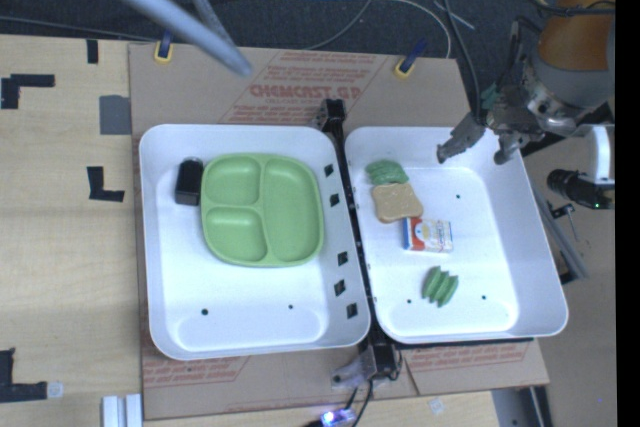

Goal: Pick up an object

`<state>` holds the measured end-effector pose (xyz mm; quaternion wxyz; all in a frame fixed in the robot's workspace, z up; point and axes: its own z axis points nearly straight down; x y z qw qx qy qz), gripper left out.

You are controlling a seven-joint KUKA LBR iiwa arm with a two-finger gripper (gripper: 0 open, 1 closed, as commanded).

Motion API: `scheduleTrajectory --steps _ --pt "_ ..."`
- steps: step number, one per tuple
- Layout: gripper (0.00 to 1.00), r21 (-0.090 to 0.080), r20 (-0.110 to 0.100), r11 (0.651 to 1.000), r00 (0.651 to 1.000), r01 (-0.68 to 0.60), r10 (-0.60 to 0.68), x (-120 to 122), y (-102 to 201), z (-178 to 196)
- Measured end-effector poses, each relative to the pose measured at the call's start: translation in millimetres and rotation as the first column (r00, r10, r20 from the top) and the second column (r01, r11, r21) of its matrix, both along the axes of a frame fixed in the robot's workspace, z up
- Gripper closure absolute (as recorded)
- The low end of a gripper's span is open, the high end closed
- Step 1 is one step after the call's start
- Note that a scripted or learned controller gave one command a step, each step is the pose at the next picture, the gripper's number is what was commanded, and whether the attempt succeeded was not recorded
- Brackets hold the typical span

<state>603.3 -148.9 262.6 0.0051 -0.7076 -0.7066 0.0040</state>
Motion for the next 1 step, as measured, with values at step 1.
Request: scheduleTrajectory --steps 1 --pt "0.00 -0.002 0.011 1.000 1.000 -0.003 0.003 2.1 0.4 6.7"
